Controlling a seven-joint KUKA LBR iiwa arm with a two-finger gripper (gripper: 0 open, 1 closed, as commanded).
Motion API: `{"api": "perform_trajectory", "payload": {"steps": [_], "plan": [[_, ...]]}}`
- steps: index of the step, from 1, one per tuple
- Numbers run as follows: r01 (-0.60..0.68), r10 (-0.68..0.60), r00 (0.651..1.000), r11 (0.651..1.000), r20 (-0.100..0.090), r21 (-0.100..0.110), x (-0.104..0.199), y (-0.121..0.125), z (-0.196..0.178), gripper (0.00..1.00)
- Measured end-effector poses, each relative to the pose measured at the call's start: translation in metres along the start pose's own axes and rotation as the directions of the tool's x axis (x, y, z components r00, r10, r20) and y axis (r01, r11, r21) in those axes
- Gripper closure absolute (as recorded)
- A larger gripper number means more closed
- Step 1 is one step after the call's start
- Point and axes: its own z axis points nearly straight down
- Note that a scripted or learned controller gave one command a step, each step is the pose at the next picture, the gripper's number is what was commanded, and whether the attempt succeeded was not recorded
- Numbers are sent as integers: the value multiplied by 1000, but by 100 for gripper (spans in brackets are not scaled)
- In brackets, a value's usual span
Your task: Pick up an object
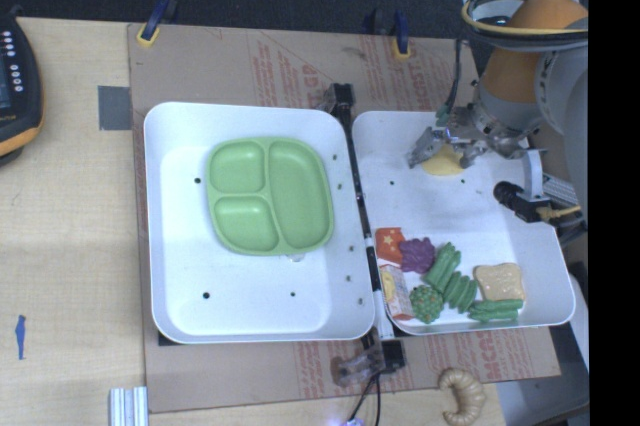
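Yellow object (443, 164): smooth, rounded, pale | touches metal gripper (447, 147) | grip: cannot tell | bin (420, 204): white, shallow

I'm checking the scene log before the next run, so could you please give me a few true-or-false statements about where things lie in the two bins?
1. The green divided plate lies in the left bin. True.
2. The gripper is over the left bin. False: it is over the far part of the right bin, by a pale yellow object.
3. The toy foods are gathered at the right bin's near edge. True: purple grapes and a bread slice are among them.
4. The croissant lies on the plate. False: it lies on the bench, outside both bins.
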Motion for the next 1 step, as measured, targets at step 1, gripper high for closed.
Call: {"api": "perform_trajectory", "payload": {"steps": [1], "plan": [[-2, 2, 1000, 1000, 3, -3, -4, 1, -13, 100]]}}
